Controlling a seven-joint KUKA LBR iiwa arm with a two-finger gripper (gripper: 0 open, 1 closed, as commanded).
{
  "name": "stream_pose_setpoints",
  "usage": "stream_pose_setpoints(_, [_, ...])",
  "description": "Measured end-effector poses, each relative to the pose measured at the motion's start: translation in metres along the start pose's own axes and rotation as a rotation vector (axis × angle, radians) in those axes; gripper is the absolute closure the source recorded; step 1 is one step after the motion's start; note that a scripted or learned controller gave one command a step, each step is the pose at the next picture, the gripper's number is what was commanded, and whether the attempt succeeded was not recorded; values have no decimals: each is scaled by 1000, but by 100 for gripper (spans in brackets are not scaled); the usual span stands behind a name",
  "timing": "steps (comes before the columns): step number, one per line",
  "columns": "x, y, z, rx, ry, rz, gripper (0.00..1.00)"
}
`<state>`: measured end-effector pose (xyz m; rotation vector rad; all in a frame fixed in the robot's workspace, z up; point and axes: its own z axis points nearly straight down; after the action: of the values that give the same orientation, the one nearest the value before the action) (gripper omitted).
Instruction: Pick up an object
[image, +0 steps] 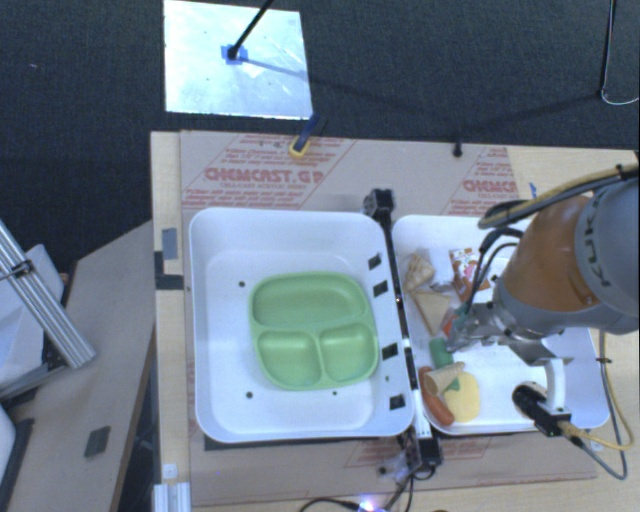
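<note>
The right bin (590, 405) holds several small toy food pieces: a tan wedge (420, 270), a beige triangle (432, 305), a red-and-white packet (463, 265), a green bit (440, 350), a yellow round piece (462, 398) and a red-orange sausage shape (437, 405). My gripper (462, 330) reaches down into this bin from the right, just above the green bit and beside the beige triangle. The arm's grey and orange body (560, 275) covers the bin's middle and hides the fingers.
The left bin (220, 250) carries a green three-compartment plate (308, 330). A black divider (392, 300) runs between the two bins. A shiny metal sheet (238, 60) lies beyond the bench at the top. A cable (590, 437) trails at the bin's lower right.
</note>
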<state>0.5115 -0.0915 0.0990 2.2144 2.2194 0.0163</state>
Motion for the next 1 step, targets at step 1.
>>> stream_pose_setpoints(1, [2,3,-43,7,-4,-2,100])
